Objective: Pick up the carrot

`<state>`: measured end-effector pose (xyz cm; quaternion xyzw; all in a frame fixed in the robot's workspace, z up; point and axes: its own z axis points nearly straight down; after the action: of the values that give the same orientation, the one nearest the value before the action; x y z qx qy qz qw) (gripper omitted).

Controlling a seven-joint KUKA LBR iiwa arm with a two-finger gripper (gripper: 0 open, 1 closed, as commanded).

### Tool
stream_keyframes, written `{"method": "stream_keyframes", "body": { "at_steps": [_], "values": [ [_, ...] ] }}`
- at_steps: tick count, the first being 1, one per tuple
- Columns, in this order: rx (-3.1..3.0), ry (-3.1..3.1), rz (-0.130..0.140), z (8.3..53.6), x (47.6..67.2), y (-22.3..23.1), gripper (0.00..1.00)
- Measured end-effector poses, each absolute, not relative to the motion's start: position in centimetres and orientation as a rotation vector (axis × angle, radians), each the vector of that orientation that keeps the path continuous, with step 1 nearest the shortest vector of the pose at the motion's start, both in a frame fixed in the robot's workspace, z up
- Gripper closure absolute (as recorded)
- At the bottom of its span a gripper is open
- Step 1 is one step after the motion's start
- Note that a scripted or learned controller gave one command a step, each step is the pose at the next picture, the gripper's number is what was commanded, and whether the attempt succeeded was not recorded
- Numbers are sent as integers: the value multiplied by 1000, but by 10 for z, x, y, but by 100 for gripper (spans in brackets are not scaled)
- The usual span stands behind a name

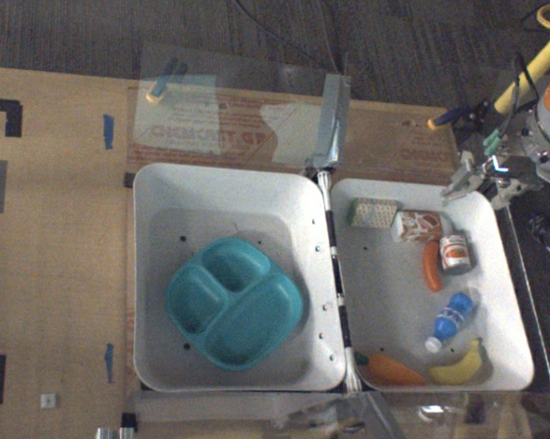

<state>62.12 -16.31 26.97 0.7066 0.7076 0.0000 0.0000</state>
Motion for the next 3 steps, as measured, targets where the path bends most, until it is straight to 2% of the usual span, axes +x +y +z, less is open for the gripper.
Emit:
{"method": "stream_keyframes", "body": {
  "at_steps": [1,2,3],
  "values": [
    [1816,2564,0,229,553,-177,0],
    [1352,2835,2,182,566,-156,0],
    [1519,2741,3,317,572,-121,0]
  ]
}}
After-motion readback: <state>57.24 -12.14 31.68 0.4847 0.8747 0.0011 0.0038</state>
